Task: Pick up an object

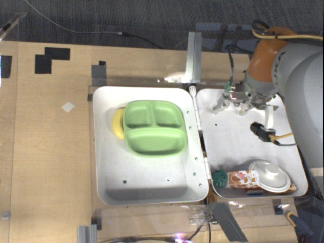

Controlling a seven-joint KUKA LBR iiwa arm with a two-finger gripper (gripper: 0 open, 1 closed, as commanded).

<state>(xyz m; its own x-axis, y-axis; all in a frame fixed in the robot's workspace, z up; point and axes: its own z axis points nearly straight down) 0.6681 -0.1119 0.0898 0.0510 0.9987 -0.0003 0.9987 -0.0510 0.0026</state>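
Note:
My gripper [230, 107] hangs over the far end of the right bin [238, 146], below the orange band of the arm. Its two grey fingers stand apart, open, with bare white bin floor between them. At the near end of this bin lie a white round bowl [271, 176], an orange-red carton [244, 179] beside it, and a small teal object [219, 178] in the near left corner. All three are well apart from the gripper. In the left bin [147, 186] a green divided plate [154, 127] rests over a yellow banana [117, 124].
A black connector with a yellow cable [264, 132] hangs from the arm over the right side of the right bin. The metal divider [199, 135] runs between the bins. A grey post [194, 54] stands behind them on the wooden bench.

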